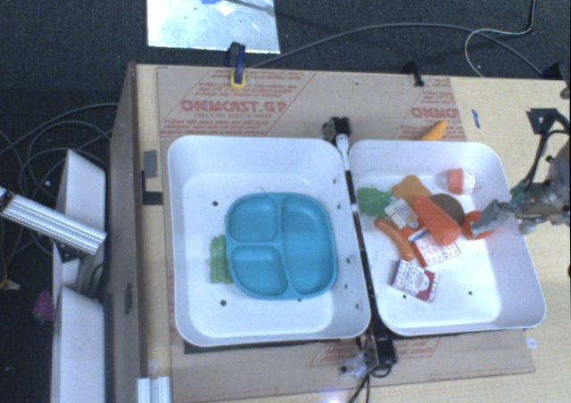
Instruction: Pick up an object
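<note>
The right bin (pixel 513 303) holds a heap of toy food. In it are a red-orange block (pixel 435 219), an orange piece (pixel 409 185), a green piece (pixel 375 202), a thin orange sausage (pixel 393 237), and two red-and-white packets (pixel 414 279) (pixel 440 252). A small red-and-white item (pixel 459 181) lies toward the bin's far right. My gripper (pixel 496 212) reaches in low over the bin's right side. Its tip is right against a small red piece (pixel 475 224) at the heap's right edge; whether it grips that piece is unclear.
The left bin (pixel 192 214) holds a blue divided plate (pixel 281 245), with a green piece (pixel 219 260) beside the plate's left edge. An orange item (pixel 434 131) lies on the cardboard behind the right bin. A black clamp (pixel 339 131) sits at the bins' shared divider.
</note>
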`<state>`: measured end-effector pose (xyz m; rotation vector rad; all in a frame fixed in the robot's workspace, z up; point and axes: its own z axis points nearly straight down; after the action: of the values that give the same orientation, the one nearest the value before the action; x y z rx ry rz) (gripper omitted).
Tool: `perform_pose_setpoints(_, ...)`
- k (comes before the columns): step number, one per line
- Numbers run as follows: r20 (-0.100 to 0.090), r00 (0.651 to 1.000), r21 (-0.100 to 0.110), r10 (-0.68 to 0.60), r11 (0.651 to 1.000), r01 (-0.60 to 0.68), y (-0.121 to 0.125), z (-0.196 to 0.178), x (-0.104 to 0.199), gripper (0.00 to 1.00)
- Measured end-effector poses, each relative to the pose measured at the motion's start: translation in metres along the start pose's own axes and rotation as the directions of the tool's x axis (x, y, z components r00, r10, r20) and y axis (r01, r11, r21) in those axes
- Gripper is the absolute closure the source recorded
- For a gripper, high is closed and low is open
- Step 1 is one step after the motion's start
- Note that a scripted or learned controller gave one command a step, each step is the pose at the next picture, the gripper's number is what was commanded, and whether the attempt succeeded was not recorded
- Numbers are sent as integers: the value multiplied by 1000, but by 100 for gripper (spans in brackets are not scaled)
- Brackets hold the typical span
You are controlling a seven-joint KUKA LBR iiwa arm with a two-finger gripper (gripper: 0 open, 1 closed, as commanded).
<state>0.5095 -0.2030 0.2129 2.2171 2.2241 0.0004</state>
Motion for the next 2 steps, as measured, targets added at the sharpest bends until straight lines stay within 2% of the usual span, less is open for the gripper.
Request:
perform_pose_setpoints(1,-2,1000,2,-1,1000,1,66,91,64,0)
perform_pose_setpoints(2,6,1000,-16,4,1000,-4,48,116,97,0)
